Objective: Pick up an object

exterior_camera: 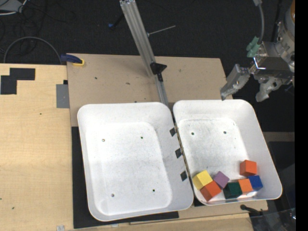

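I work in a robotics lab, at a test bench rather than anywhere homely. Under me lies a plain brown board bench top (144, 78) beside a pale plywood table (29, 143). A bare silver aluminium extrusion post (139, 32) slants across the bench, and loose black cables (24, 44) trail over the dark floor behind. Two shallow white plastic bins (127, 114) sit side by side as a fixed rig.
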Available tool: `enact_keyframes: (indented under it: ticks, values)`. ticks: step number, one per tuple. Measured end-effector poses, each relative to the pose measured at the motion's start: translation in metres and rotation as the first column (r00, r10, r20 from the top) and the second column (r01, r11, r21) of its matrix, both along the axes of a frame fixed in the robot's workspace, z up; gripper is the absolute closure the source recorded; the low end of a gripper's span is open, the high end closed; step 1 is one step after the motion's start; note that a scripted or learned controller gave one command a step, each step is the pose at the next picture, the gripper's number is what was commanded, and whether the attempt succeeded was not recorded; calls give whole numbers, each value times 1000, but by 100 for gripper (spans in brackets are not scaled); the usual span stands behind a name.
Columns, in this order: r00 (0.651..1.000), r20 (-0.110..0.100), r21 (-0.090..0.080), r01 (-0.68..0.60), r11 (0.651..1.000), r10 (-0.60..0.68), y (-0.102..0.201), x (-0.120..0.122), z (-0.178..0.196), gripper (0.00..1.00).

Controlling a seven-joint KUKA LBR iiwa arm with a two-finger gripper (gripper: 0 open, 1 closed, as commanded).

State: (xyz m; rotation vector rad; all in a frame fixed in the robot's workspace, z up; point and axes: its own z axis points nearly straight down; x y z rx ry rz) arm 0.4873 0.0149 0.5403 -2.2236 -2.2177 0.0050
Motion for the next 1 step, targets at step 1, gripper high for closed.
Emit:
enact_keyframes:
  ticks: [1]
  values:
    - [1000, -2, 0, -6, 1000, 6, 2, 1, 10, 100]
